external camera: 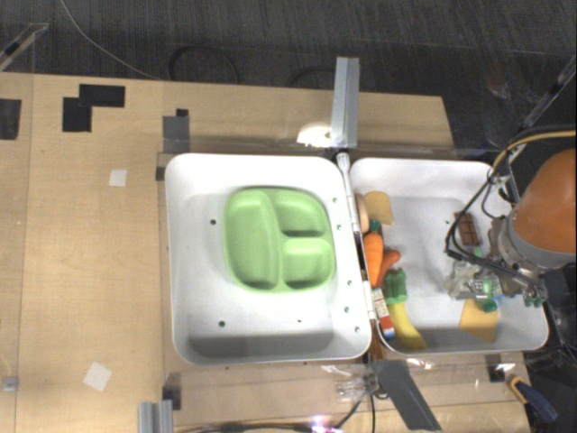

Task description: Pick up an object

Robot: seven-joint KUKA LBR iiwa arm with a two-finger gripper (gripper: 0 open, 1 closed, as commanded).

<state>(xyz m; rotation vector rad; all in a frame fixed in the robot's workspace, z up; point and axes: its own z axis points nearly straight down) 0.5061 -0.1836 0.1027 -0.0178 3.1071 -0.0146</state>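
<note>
The right bin [433, 188] holds a row of toy foods along its left wall: a tan piece [377, 207], an orange carrot [375, 253], a green item [395, 287] and a yellow banana [403, 325]. A yellow block [479, 323] lies near the bin's front right corner. My gripper [478, 287] hangs low in the right part of this bin, just above and behind the yellow block. Its tips are lost among cables and clutter. I cannot see whether anything is held.
The left bin [194, 242] carries a green divided plate [277, 239]. A metal post [345, 106] stands behind the divider between the bins. The arm's grey wrist and orange band [550, 215] cover the right bin's right side. The middle floor of the right bin is bare.
</note>
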